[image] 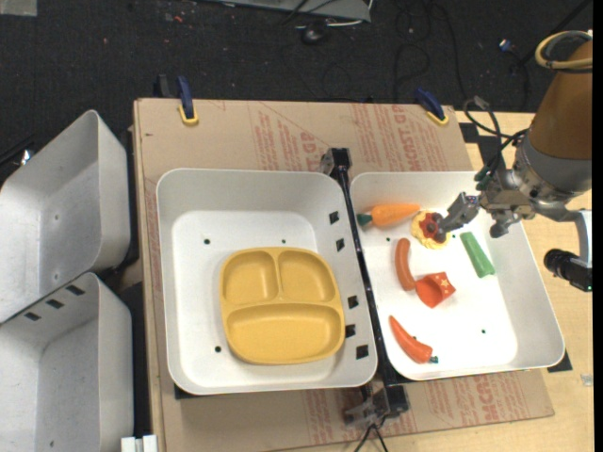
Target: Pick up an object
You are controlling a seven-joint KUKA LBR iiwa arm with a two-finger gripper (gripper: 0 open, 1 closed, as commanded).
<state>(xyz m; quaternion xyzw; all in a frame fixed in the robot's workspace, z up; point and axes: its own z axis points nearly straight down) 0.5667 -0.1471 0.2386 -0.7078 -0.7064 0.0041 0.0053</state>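
The right bin (528, 347) holds several toy foods. An orange carrot (394, 215) lies at its far left, with a small yellow and red piece (431, 233) just right of it. Below them lie a red sausage (405, 264), a red pepper chunk (435, 289) and a red chili (411, 340). A green stick (477, 254) lies toward the middle. My gripper (476, 222) hangs over the bin's far side, open, nothing between its fingers. Its left fingertip (452, 217) is right beside the yellow and red piece, and the green stick lies just below the gripper.
The left bin (188, 252) holds a yellow divided plate (281, 305). A black divider (353, 243) runs between the bins. Two white tubs (57, 205) stand off the bench at the left. Cables run along the bench's right edge.
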